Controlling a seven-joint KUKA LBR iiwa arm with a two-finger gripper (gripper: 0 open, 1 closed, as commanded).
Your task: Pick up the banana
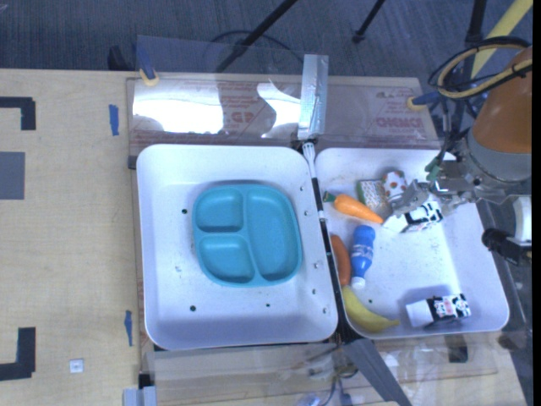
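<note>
Banana (366,311), yellow and curved, is seen lying at the lower left of the right bin (473,269), low and right of centre in the frame, just below a blue bottle (362,255). The hand (416,196) is placed at the upper right, well apart from it; whether it is open or closed cannot be told. The fruit is judged light, soft and easily bruised, best taken across its thick middle.

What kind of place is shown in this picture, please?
Probably a robotics lab bench, not a home. A robot arm reaches over two white bins; toy items like a banana lie in the right bin, a blue divided plate in the left. Tripod legs stand behind.
</note>
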